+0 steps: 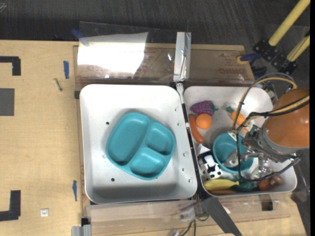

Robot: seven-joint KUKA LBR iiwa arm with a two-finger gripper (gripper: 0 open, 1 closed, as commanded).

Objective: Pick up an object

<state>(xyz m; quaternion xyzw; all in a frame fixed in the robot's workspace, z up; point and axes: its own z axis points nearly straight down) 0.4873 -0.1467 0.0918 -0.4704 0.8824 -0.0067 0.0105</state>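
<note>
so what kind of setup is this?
Likely a robot bin-picking test bench: two white bins, the left bin with a teal divided plate, the right bin with toy food, and the arm reaching in.

- The divided tray (141, 145) lies in the left bin (93, 107).
- Right of that tray, the right bin (224, 93) holds a bowl (225, 149), with the grapes (202, 107) behind it and a banana (221, 185) before it.
</note>
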